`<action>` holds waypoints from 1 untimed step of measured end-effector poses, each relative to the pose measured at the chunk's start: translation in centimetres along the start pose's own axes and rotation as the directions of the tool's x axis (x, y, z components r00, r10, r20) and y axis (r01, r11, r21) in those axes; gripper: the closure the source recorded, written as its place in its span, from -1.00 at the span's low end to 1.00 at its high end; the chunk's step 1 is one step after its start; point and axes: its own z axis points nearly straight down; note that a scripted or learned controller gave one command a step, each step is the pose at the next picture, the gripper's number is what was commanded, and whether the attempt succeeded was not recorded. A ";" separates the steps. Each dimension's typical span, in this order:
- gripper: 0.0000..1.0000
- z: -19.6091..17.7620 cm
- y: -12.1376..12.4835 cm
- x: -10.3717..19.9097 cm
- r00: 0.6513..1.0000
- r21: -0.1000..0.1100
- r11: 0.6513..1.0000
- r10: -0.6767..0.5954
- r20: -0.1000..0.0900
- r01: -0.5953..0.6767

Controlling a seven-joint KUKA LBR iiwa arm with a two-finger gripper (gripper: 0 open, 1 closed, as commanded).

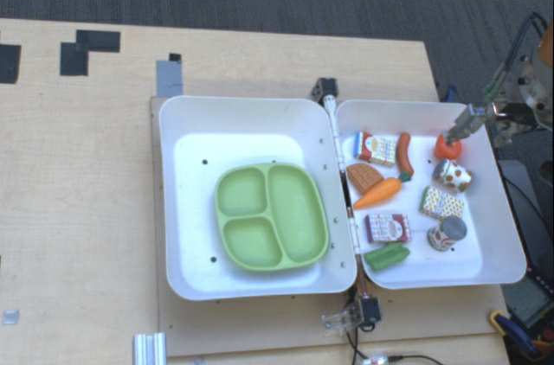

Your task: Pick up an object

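Evidently the hand (457, 132) hangs at the toy tomato (447, 148) in the right bin (511, 242), presumably targeting it; its grip I cannot tell.

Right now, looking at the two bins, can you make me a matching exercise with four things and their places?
Things:
1. green divided plate
2. carrot
3. green pepper
4. tomato

Places:
A. near front edge of the right bin
B. far corner of the right bin, at the gripper
C. in the left bin
D. middle of the right bin's left side

Pairs: 1-C, 2-D, 3-A, 4-B
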 end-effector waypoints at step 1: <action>-1.00 16.7 -7.5 -1.1 1.000 0.003 1.000 0.003 -0.001 -0.003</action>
